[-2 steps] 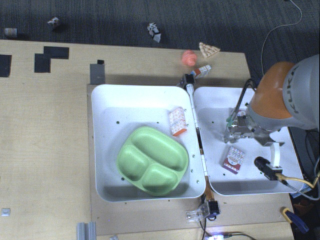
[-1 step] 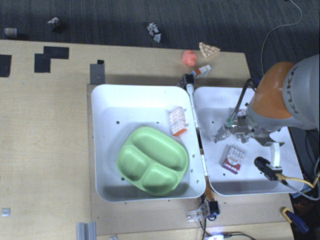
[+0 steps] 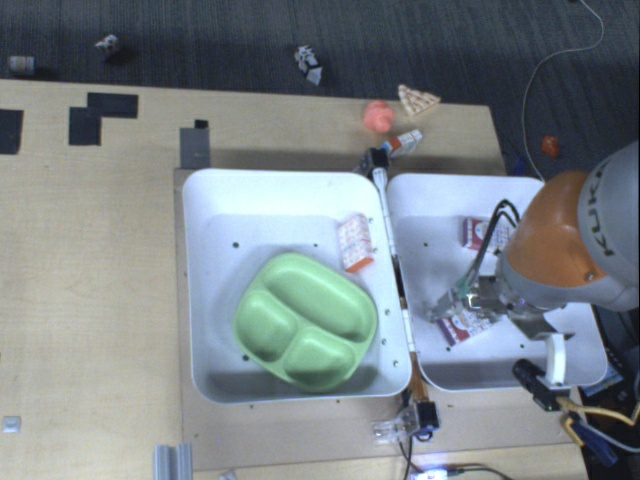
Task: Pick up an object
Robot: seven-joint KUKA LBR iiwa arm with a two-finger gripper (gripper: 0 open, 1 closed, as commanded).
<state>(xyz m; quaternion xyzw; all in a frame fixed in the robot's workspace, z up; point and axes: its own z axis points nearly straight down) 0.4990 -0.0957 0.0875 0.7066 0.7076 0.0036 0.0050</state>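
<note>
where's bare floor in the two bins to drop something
Left bin: free along the far wall and left wall, beside the green divided plate and small packet. Right bin: free in the far-left corner, by the divider, left of the red-white packet. Crowded at the right bin's middle, where the gripper hangs over a wrapper.

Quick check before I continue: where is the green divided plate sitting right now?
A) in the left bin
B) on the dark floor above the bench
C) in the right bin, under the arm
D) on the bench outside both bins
A: the green divided plate lies inside the left bin, below a small orange-and-white packet, while the gripper works over the right bin.
</note>
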